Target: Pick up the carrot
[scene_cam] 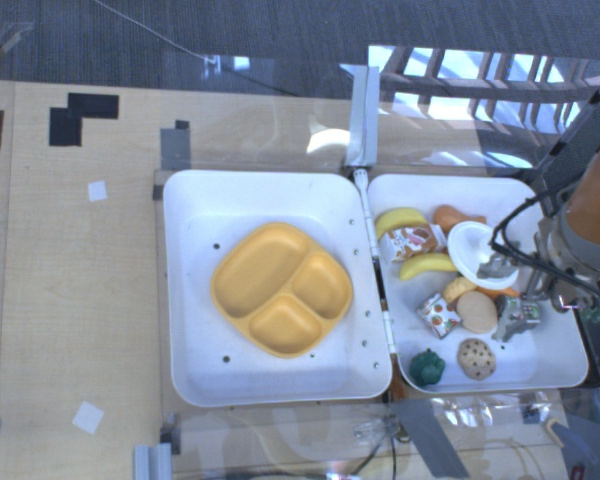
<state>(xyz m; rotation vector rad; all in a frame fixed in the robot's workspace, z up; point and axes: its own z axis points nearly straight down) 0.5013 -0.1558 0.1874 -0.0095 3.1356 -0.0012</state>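
Observation:
In the right bin [555, 368], a bright orange piece that looks like the carrot [496, 290] lies just below a white cup [470, 249], partly covered by the arm's wrist. My gripper [515, 318] hangs low over the bin's right half, right beside that orange piece and a tan egg-shaped item [477, 313]. A duller orange-brown item [450, 216] sits at the bin's far side. Nothing is visibly held.
The right bin also holds two bananas [427, 264], a printed packet [413, 239], a small carton [438, 314], a cookie [477, 358] and a green broccoli [427, 367]. A yellow divided plate [282, 288] lies in the left bin [195, 368].

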